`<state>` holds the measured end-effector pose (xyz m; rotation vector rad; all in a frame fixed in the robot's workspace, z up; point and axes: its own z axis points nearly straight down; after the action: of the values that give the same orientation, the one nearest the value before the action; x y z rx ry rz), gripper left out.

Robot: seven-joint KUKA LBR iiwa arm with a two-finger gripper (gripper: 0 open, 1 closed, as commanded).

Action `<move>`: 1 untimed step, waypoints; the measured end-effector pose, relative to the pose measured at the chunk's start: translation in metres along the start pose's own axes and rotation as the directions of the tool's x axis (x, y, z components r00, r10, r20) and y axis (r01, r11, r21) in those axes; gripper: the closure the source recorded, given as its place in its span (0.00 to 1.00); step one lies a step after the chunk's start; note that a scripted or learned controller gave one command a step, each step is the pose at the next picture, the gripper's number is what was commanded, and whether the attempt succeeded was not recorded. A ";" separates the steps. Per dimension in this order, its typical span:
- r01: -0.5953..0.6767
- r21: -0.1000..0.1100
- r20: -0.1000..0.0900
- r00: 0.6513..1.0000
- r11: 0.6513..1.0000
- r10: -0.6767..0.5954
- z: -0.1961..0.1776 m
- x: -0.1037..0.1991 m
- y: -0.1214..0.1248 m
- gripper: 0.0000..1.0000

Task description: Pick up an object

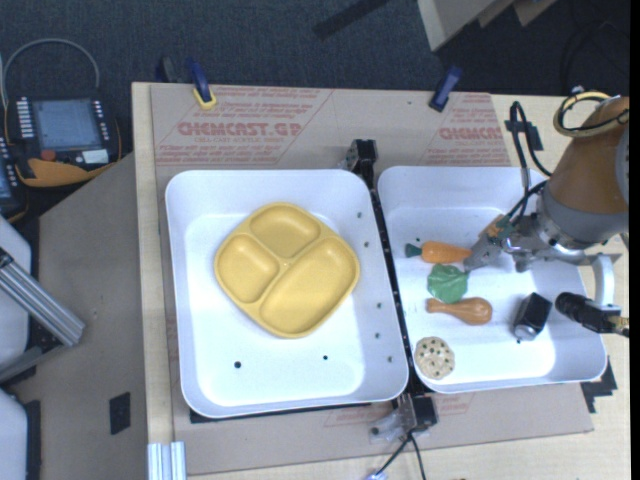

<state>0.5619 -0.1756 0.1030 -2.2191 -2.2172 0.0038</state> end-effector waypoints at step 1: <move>0.000 -0.004 0.000 1.000 1.000 0.000 0.017 0.000 0.001 0.00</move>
<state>0.5630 -0.1757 0.0863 -2.2214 -2.2197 -0.0008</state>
